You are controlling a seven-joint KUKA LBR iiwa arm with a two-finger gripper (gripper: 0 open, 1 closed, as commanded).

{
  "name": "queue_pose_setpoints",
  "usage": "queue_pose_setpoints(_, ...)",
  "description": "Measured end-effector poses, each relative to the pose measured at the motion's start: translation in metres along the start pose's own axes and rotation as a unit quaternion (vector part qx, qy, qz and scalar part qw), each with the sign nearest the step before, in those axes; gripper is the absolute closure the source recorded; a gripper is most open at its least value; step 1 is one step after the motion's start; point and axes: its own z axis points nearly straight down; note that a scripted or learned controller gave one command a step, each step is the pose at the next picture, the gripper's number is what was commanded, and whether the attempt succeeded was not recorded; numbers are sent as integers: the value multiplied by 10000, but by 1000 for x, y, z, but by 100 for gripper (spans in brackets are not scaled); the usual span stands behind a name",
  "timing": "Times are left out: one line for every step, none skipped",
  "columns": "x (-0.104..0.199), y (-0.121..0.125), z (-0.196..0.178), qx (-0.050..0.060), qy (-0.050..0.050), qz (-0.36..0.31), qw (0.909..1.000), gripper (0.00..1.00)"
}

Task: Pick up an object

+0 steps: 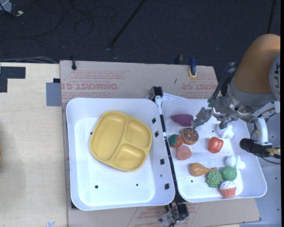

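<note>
My gripper (204, 118) hangs over the right bin (255, 183), fingers spread apart with nothing between them, tips just above the doughnut (189, 136) and beside the purple eggplant (181, 119). Toys lie loose below: red pepper (216, 144), pink piece (183, 152), drumstick (200, 169), broccoli (214, 178), cupcake (228, 188). Yellow divided plate (120, 140) sits in the left bin (80, 174)

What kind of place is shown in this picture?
Probably a robotics lab bench for grasping tests: two white bins on cardboard, toy food beside a yellow divided plate, and a robot arm's end effector over the toys.
</note>
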Motion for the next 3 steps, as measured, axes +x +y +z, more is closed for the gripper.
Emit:
queue_pose_setpoints(182, -46, -2, 18, 29, -73, 10000, 0)
queue_pose_setpoints(172, -45, -12, 19, -1, 6, 10000, 100)
queue_pose_setpoints(136, -106, -165, -77, 6, 16, 10000, 100)
